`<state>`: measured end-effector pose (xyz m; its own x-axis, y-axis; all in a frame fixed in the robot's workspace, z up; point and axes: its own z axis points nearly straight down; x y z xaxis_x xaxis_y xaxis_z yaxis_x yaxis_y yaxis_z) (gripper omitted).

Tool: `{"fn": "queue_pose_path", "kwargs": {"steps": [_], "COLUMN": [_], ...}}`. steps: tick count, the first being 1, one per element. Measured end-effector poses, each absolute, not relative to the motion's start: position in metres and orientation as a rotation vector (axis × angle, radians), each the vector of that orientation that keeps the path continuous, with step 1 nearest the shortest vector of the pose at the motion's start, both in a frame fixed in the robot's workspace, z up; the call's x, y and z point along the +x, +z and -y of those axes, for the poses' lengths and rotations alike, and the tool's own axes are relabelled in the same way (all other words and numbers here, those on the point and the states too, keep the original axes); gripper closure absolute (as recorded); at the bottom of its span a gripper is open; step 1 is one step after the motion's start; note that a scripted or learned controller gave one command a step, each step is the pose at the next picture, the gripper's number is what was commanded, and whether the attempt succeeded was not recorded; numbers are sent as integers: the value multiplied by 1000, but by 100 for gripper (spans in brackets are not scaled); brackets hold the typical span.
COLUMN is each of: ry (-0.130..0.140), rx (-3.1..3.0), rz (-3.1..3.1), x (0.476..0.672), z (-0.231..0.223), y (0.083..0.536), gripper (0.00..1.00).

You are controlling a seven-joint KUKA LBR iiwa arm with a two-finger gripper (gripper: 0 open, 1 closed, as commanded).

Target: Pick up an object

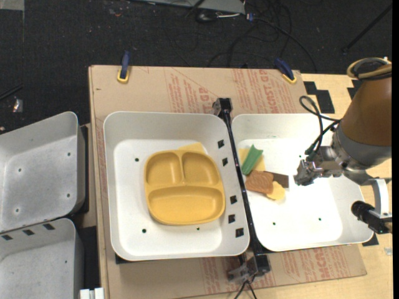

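gripper (303, 173) hovers in the right bin (324, 229) just beside the toy food pile (265, 179); can't tell its state; yellow tray (184, 189) sits in the left bin (124, 229)

You can see red printed lettering on the flat brown cardboard sheet (187, 83) lying under the two white bins, along its far strip and again at its near right corner. It runs at angles and is too small to read. Nothing else carries writing.
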<state>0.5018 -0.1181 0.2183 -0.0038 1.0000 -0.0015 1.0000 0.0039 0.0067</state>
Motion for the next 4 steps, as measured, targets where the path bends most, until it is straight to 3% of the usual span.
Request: {"fn": "queue_pose_path", "kwargs": {"steps": [1, 4], "ry": [2, 0], "rx": [2216, 2215], "rz": [-2222, -2232], "x": [503, 496], "z": [118, -23], "y": [238, 220], "gripper": [100, 100]}}
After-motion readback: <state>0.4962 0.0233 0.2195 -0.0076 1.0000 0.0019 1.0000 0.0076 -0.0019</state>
